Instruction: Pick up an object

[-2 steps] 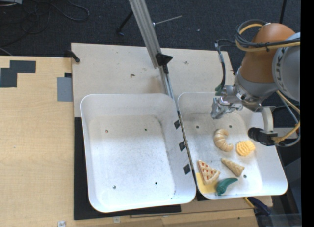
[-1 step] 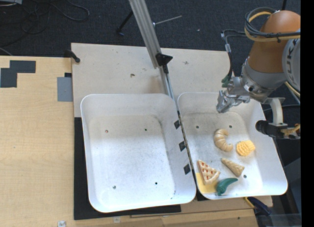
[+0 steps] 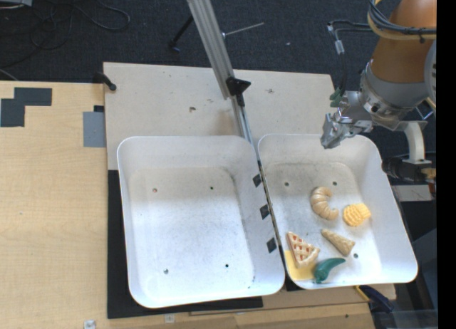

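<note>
The right bin [image 3: 377, 171] holds five small things, all in its near half: a croissant [image 3: 324, 203], a round yellow waffle-patterned piece [image 3: 356, 214] just right of it, a tan cone-shaped piece [image 3: 338, 241], a waffle wedge [image 3: 302, 249] by the dividing wall, and a green piece [image 3: 328, 268] at the near edge. The claw [image 3: 333, 135] hangs over that bin's far rim, well apart from them; whether it is clenched or released I cannot tell. Nothing lies between it and the objects. The left bin [image 3: 189, 221] shows speckled white floor. A slanted aluminium rail [image 3: 211, 39] rises from between the bins. The bench [image 3: 50, 199] is pale wood, with dark floor and cables [image 3: 71, 0] beyond.
</note>
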`<state>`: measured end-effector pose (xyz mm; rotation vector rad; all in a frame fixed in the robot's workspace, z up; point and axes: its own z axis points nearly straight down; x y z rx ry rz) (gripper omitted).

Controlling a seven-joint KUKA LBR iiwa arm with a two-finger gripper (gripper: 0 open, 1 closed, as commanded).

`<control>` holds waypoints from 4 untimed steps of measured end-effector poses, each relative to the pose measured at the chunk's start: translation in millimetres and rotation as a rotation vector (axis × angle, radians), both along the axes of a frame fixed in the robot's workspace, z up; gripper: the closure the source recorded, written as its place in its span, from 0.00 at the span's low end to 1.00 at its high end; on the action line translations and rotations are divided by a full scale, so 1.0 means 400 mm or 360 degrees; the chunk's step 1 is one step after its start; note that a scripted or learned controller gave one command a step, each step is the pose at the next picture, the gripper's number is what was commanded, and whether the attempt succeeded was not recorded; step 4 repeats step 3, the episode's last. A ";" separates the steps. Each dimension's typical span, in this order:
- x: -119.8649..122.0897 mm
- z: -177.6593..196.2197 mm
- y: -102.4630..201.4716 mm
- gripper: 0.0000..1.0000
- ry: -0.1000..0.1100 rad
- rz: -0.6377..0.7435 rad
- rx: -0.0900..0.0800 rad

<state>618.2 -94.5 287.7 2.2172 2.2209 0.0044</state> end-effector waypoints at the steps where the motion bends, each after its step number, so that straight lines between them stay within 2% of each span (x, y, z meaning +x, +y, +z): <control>1: 0.003 0.000 0.138 1.00 0.0010 0.0004 0.0004; 2: 0.007 -0.052 0.280 1.00 0.0016 0.0004 0.0004; 3: -0.003 -0.068 0.385 1.00 0.0015 0.0002 0.0003; 4: -0.003 -0.068 0.385 1.00 0.0015 0.0002 0.0003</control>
